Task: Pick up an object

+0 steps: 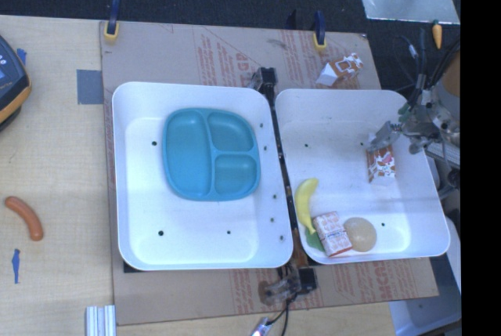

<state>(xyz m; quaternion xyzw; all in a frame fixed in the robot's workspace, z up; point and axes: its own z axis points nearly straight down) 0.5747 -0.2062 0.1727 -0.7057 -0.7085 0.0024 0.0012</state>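
Observation:
My gripper (389,135) reaches in from the right edge over the upper right part of the right bin (337,111). A small red and white packet (381,164) sits right below its tip; whether they touch is unclear. Along the right bin's front lie a yellow banana (305,200), a small red and white carton (332,233) and a round beige item (361,234). A bit of something green (311,241) peeks out under the carton. A blue divided plate (211,153) lies in the left bin (137,209).
A brown sausage (25,217) lies on the bench far left, with a dark device (9,84) at the left edge. Another small packet (341,70) rests on the cardboard behind the right bin. Clamps (318,29) hold the cardboard's back edge.

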